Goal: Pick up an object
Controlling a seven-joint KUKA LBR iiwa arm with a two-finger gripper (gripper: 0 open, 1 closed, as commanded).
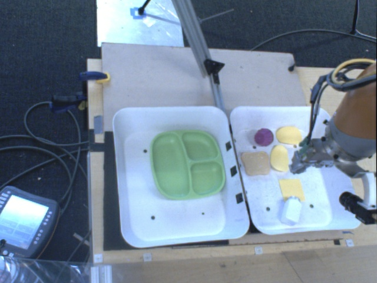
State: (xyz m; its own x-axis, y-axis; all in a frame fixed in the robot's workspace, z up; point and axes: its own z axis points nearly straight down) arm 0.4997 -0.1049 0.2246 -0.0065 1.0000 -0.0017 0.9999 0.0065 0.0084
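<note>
The gripper (298,165) hangs beside the yellow oval toy (280,157); I cannot tell its state. The toy looks light, smooth and slippery; grab its narrow sides.

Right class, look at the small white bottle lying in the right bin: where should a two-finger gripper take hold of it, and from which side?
Grip the white bottle across its narrow body, coming straight down from above. It seems to lie flat on the right bin, long axis running roughly from near edge to far edge, so fingers should probably close on its left and right flanks. The yellow square crowds its far end.
</note>
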